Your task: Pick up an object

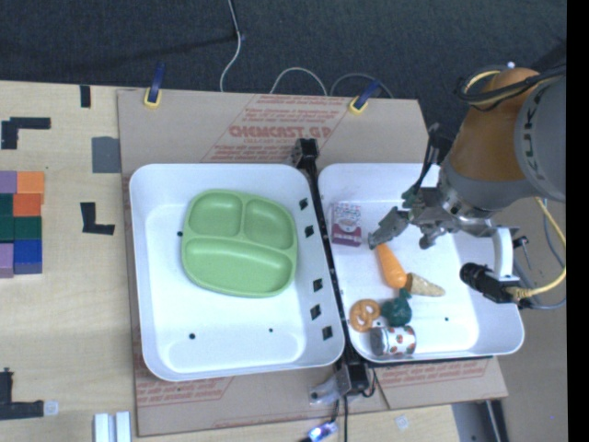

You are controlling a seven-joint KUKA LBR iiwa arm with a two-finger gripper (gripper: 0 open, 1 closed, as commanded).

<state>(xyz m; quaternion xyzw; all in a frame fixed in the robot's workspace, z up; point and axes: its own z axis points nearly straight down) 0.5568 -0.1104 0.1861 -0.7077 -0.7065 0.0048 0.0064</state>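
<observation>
Cardboard-topped bench | dark cloth behind | tool fingers apart over right bin

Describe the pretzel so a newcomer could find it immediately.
Look in the right-hand white bin, near its front edge beside the divider. The pretzel lies left of a teal toy and above a spotted cup; it alone is a tan, looped twist.

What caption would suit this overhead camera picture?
Robot gripper hovers open above a toy carrot in the right bin; a green divided plate fills the left.
</observation>
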